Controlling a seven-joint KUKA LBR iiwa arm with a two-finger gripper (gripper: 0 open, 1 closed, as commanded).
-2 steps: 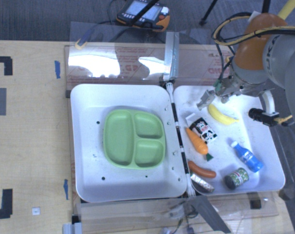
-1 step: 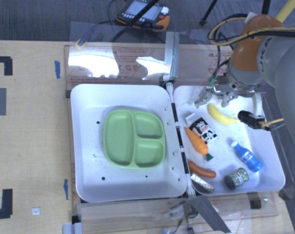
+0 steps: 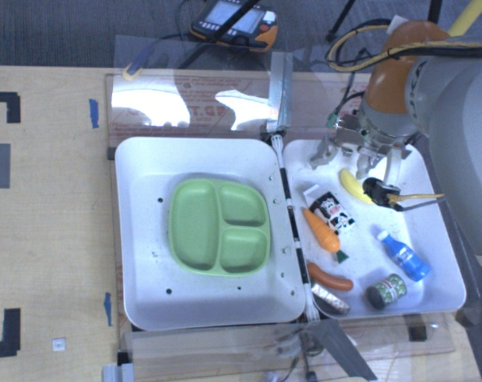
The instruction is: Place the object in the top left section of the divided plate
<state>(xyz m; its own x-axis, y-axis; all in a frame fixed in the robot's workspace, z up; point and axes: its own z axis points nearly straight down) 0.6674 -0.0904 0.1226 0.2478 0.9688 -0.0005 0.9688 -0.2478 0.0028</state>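
Faint reddish print runs across the clear panel (image 3: 195, 102) behind the bins, and none of it is legible from here.

You are looking at a robot lab, not a home or a kitchen. The counter (image 3: 50, 237) is a plain wooden board with black marks (image 3: 6, 106) and bits of blue tape (image 3: 94, 112) stuck on it. Two white bins (image 3: 137, 165) sit side by side in a clear plastic frame (image 3: 185, 94). A big grey robot arm (image 3: 456, 94) with an orange band (image 3: 396, 78) reaches in from the right, and wires (image 3: 360, 42) hang around it. A hand controller with a screen (image 3: 235, 18) lies on the dark floor (image 3: 66, 14) behind. Black stand legs (image 3: 348, 2) stick up back there too. The green plate (image 3: 219, 226) and the small things in the right bin, like the carrot (image 3: 322, 229), look like toys.
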